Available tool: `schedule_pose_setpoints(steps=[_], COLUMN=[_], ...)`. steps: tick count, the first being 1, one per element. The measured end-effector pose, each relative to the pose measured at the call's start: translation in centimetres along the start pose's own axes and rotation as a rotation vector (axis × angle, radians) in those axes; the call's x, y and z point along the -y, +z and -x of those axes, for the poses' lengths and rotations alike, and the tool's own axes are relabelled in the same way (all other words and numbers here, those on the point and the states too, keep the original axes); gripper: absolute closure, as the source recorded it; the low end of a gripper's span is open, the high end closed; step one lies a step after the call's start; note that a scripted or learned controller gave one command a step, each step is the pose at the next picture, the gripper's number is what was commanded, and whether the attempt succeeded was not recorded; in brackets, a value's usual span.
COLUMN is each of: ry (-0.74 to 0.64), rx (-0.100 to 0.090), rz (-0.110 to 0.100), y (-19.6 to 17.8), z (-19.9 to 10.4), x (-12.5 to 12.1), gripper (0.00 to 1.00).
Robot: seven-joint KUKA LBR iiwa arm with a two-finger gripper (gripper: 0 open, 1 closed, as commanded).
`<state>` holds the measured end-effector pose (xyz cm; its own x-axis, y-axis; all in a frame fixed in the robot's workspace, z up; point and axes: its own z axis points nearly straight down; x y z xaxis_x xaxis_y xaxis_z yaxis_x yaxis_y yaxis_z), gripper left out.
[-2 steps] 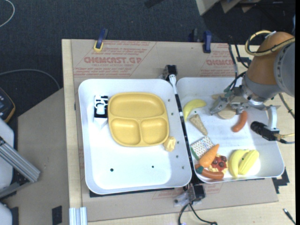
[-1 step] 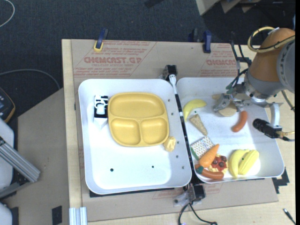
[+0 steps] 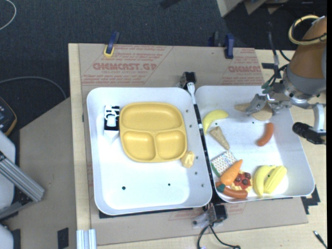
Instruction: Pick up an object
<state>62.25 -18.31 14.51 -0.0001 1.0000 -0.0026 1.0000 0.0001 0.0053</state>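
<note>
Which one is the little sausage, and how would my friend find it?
Look in the right bin, the one full of toy food. The sausage lies alone near its far right side, just below the gripper. It is the reddish-orange stick, while the bananas nearby are yellow.

My arm (image 3: 310,56) is showing up beside the right bin (image 3: 298,154), at its far right corner. An orange band is wrapping it just above the wrist, rounded and glossy, catching a pale highlight along the top. Under the band a grey collar is narrowing toward the bin, smooth and dull. A yellow cable (image 3: 303,24) is looping over the top of the band, and thin dark cables are trailing down the side nearer the bin. My gripper (image 3: 258,106) is reaching over the bin's far rim: grey metal, angular, with small dark joints. A black, rounded piece is sticking out just right of the bin's edge.
</note>
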Motion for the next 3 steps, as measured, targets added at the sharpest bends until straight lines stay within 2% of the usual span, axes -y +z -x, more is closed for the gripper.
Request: schedule_pose_setpoints(steps=[2, 3], ry=[0.0, -0.004], rx=[0.0, -0.005], rz=[0.002, -0.007], y=[-8.3, -9.2], z=[0.5, -3.8], x=[-0.3, 1.8], gripper=[1.0, 1.0])
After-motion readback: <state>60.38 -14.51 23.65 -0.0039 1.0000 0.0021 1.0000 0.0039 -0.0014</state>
